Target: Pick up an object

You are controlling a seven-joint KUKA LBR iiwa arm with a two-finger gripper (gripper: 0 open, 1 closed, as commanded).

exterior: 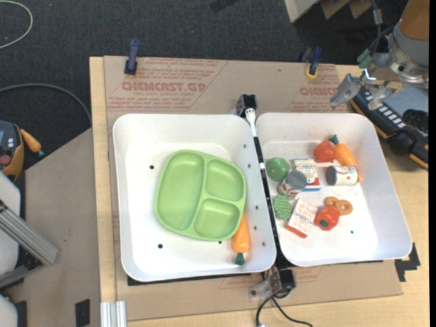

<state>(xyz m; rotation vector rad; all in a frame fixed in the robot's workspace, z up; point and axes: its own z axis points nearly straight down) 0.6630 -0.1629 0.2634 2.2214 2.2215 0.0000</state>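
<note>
My gripper (345,90) hangs at the back right, over the cardboard just beyond the far rim of the right bin (388,182), with nothing seen in it. That bin holds several small items: a green ball (277,168), a red tomato (325,150), an orange carrot (345,155), a small can (341,176), a pretzel (339,205), a red pepper (328,217), a white and red packet (301,215) and a green textured piece (282,205). In the left bin (129,182) a green divided plate (201,195) lies with a second carrot (240,235) at its front right.
A black divider strip (257,157) runs between the two bins. Blue (131,56) and yellow (314,63) clamps pin the cardboard at the back. Dark equipment (392,122) sits just right of the right bin's far corner.
</note>
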